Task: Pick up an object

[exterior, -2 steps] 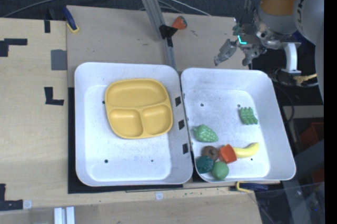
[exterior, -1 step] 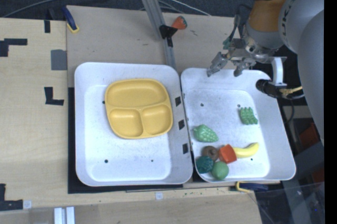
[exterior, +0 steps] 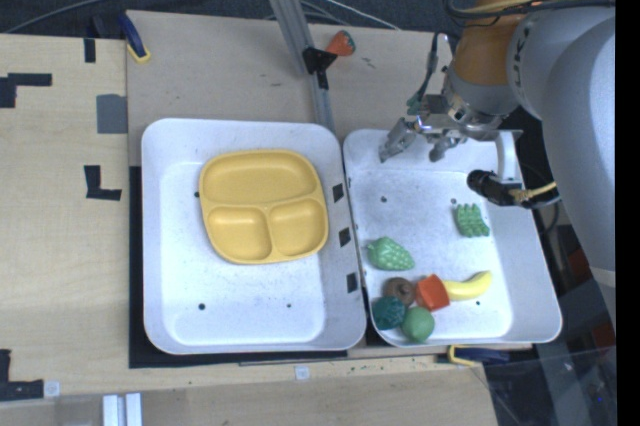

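Currently the claw (exterior: 418, 146) hovers with fingers apart and nothing between them above the right bin's (exterior: 520, 254) far edge; the toys (exterior: 420, 292) cluster at its near end.

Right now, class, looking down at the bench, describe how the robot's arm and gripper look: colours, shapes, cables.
The arm is bulky, smooth and rounded, pale grey, with an orange band above the wrist. Thin dark cables loop around that band. The gripper is small, grey metal, ending in two slim fingers. A black fitting with a yellow-marked cable sits beside it.
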You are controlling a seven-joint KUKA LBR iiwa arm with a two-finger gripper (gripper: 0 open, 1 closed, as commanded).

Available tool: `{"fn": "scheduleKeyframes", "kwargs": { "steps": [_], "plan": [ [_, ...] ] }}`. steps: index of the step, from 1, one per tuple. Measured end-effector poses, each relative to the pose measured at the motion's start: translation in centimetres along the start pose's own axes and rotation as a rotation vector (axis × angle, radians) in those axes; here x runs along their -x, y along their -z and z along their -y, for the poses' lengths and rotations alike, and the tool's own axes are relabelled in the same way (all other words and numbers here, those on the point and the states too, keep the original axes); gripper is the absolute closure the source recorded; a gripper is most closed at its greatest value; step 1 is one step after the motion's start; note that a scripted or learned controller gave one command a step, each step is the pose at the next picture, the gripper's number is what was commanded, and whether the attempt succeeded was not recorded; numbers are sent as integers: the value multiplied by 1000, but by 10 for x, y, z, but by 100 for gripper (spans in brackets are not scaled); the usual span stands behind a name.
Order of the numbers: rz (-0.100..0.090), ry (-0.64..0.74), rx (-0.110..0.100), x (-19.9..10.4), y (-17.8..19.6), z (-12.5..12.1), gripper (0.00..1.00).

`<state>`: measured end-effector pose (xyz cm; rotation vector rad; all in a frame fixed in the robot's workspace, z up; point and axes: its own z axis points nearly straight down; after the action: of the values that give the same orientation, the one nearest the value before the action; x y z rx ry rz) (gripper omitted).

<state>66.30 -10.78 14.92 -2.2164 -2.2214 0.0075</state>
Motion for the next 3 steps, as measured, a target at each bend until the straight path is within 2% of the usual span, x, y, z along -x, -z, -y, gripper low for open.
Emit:
{"fn": "scheduleKeyframes", "kwargs": {
  "steps": [1, 2, 3],
  "plan": [
    [0, 0, -1, -2, -55, 11, 0],
    [-1, 1, 3, -3, -42, 10, 100],
    [-1, 0, 9, -10, 15, 17, 100]
  ]
}}
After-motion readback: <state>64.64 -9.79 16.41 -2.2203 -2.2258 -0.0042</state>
